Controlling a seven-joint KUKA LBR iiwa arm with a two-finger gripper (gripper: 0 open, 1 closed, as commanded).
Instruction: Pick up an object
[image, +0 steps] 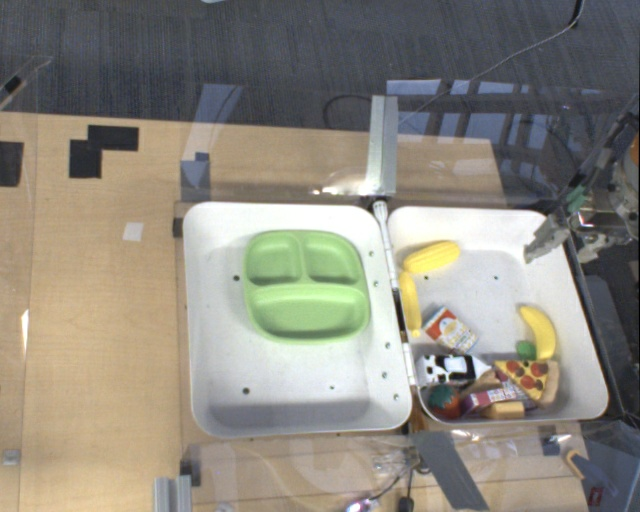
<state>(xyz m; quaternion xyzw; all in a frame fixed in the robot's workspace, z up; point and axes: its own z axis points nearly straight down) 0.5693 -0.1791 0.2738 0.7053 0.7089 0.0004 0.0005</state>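
The table (90, 300) bears two white bins. The left bin (215, 380) holds a green plate (305, 283). The right bin (490, 265) holds every toy: corn (431, 257), a banana (540, 331), a pizza slice (527, 378). The jaws (548, 240) hang over its far right corner, away from the toys; how they stand, one cannot tell. Nothing looks picked yet.

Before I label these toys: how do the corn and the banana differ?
The corn lies near the right bin's upper left, roughly sideways; the banana lies near its right side, running up and down. The corn looks plump and straight, the banana slimmer and curved. Both are yellow.
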